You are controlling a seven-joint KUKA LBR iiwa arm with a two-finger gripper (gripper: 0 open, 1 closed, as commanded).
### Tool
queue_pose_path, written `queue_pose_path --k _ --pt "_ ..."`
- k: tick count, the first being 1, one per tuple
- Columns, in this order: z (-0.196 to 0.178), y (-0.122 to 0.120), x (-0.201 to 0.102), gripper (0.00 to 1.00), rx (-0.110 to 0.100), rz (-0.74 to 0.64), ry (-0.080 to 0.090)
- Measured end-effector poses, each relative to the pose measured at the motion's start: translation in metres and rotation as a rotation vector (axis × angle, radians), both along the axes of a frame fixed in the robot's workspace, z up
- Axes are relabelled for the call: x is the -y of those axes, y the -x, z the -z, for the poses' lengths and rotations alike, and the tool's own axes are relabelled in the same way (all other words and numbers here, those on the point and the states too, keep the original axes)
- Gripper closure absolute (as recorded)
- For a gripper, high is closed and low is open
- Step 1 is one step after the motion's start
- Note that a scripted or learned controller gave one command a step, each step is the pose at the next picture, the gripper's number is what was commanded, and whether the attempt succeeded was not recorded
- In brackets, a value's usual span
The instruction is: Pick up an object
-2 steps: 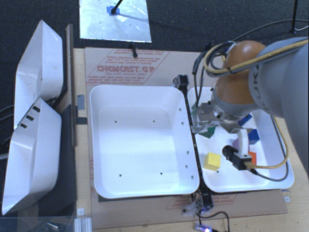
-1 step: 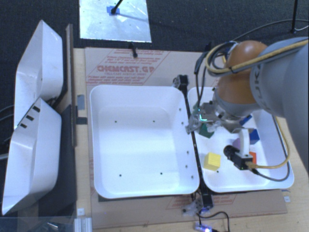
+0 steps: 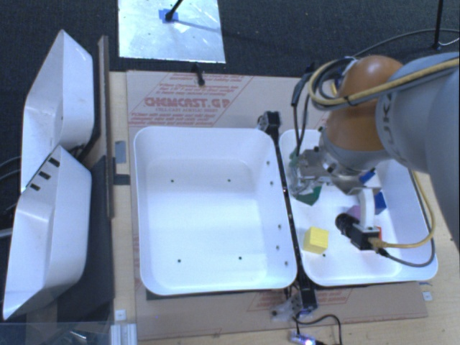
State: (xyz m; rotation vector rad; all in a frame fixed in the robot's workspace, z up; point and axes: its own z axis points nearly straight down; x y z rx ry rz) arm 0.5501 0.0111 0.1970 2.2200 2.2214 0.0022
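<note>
A dark carpeted floor surrounds the surface (image 3: 180, 99), a cardboard-covered board that carries two shallow white bins side by side. The left bin (image 3: 144, 192) lies beside the right bin (image 3: 420, 264), their inner rims touching along a dark seam. The grey arm (image 3: 424, 113) reaches in from three o'clock, its orange band above the wrist, and ends over the upper left of the right bin.

The pincer (image 3: 305, 175) hangs low near that bin's left wall. Whether its fingers stand wide or narrow cannot be told from this angle, and nothing is seen held between them. Just beside it, toward six o'clock, lies a dark green piece (image 3: 309, 198), touching or nearly touching the tool; which of the two cannot be settled. A yellow block (image 3: 315, 240) sits farther off, also toward six o'clock and slightly to five, well clear of the pincer and squarish, with no marked long axis. A purple object (image 3: 353, 212) lies toward four o'clock, and a blue object (image 3: 379, 201) beyond it, partly hidden by the arm's fittings.

Counted: two bins, one green piece, one yellow block, one purple object, one blue object. The green piece appears the likeliest target, being nearest.
</note>
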Motion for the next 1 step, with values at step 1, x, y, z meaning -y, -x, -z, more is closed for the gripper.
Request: queue_pose_path --k 1 --pt "0.0034 -0.019 -0.0848 1.0 -0.001 -0.007 -0.002"
